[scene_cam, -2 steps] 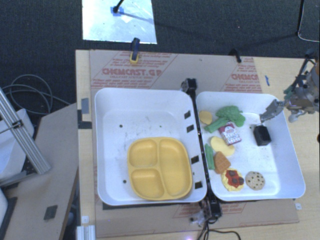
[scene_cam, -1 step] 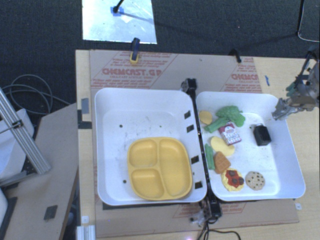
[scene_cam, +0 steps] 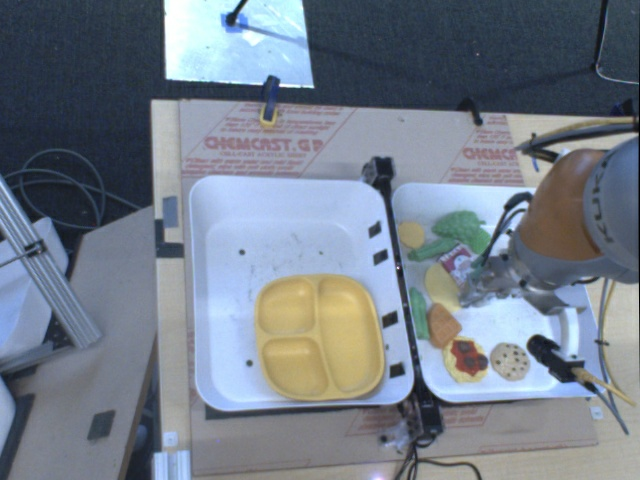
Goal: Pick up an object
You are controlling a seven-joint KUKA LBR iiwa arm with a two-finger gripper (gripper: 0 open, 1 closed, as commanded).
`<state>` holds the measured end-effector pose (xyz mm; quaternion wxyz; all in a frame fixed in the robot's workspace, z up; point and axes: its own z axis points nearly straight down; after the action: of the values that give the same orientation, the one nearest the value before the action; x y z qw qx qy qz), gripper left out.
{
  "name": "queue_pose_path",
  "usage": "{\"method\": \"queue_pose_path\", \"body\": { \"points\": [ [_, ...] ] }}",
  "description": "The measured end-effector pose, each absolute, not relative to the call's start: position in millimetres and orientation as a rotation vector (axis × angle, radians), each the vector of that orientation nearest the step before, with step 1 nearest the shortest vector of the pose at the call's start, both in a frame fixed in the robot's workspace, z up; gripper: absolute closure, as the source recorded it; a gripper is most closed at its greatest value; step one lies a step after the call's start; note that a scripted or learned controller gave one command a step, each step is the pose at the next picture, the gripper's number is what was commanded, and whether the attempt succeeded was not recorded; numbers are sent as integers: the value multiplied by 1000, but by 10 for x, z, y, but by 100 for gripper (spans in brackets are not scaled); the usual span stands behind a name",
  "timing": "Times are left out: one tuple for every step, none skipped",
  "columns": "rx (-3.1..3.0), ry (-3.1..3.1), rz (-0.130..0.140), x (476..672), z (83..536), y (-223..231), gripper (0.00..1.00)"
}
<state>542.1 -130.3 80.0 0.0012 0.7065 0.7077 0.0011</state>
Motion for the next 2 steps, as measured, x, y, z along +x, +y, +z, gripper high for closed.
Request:
{"method": "queue_pose_path", "body": {
  "points": [
    [2214,2226,5,4944,1621,-972,100],
    [2209,2232,7,4876,1857,-339,100]
  ]
}}
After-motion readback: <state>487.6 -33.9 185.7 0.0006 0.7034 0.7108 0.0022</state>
